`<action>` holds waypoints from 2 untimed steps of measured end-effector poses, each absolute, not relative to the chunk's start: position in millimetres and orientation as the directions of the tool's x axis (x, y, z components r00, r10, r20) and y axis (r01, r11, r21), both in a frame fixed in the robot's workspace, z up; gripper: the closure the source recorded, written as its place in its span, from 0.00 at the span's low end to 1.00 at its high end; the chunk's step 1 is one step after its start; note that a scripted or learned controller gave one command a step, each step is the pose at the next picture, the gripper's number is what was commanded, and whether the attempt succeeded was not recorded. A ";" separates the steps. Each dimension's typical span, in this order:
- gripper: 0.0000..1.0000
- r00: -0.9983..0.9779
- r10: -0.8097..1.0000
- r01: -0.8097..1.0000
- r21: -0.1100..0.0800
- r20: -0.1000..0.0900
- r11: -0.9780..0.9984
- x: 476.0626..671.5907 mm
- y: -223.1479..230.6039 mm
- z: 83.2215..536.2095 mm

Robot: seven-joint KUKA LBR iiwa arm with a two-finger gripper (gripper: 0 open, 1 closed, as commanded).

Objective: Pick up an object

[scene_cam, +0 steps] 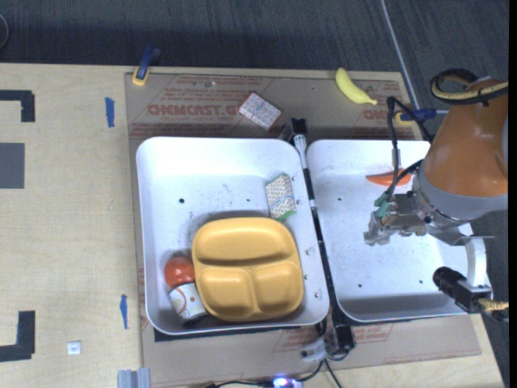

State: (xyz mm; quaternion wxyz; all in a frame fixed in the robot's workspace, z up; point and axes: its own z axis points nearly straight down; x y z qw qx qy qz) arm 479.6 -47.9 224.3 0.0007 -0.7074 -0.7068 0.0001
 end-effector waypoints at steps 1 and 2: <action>1.00 -0.001 1.000 1.000 -0.001 0.002 0.001 480.3 2.7 220.4; 1.00 0.001 1.000 1.000 -0.002 0.000 -0.001 504.7 -46.3 184.5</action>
